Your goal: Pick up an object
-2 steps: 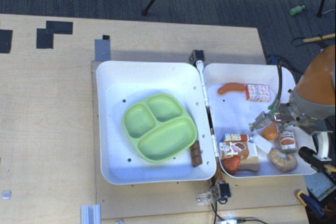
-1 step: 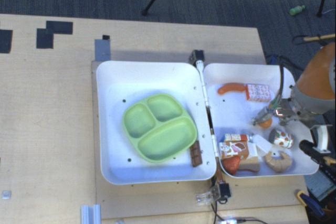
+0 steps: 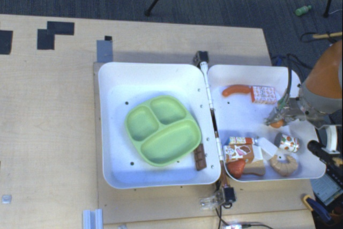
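Note:
My gripper is down inside the right bin, near its right wall. A small orange piece lies right under its tip; whether it is held is unclear. An orange sausage-shaped toy and a red-and-white packet lie at the far side of this bin. Along the near side are a red-and-white carton, a red and tan toy food, a tan bread-like lump and a small patterned cup.
The left bin holds a green divided plate and a brown bar by its right wall. A ridge with a black clamp separates the bins. The grey and orange arm overhangs the right bin's right edge.

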You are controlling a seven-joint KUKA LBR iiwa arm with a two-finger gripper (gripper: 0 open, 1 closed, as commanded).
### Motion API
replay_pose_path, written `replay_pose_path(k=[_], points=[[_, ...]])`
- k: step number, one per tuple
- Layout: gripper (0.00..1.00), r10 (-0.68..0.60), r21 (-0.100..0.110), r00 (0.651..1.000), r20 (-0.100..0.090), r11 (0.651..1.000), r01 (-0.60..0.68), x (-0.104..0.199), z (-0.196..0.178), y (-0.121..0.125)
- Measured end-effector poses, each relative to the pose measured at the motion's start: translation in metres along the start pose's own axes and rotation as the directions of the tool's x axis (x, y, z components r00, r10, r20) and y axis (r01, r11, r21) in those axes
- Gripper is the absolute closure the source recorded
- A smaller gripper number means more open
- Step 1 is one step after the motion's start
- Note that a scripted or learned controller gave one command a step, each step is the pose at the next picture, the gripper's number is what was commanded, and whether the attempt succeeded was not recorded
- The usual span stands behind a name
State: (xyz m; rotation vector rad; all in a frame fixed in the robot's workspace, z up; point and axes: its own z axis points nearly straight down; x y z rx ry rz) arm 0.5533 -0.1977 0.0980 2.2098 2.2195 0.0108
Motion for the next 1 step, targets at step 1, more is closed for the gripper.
replay_pose_path(k=[1], points=[[1.0, -0.001, 0.007, 1.0, -0.002, 1.0, 0.001, 0.0648, -0.0787, 0.016]])
